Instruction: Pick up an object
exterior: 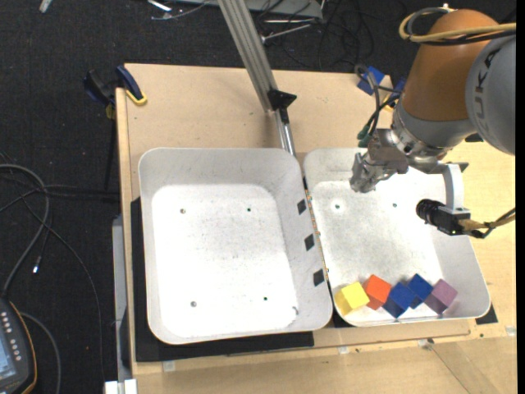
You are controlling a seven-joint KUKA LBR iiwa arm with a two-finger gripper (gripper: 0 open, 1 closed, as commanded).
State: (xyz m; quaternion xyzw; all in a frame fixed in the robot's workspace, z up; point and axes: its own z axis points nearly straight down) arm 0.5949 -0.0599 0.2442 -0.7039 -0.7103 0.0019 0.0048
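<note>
Camera view has the pincer (363, 180) hanging over the far end of the right bin (392, 228), can't tell its state. Blocks cluster at the near edge: yellow (352, 296), orange (377, 290), blue (408, 294), purple (442, 295), well apart, toward the camera.

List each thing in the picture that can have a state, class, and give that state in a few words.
gripper: hovering over the right bin's far end, holding nothing visible
yellow block: resting at the right bin's near edge
orange block: beside the yellow
blue blocks: clustered together
purple block: rightmost in the row
</note>
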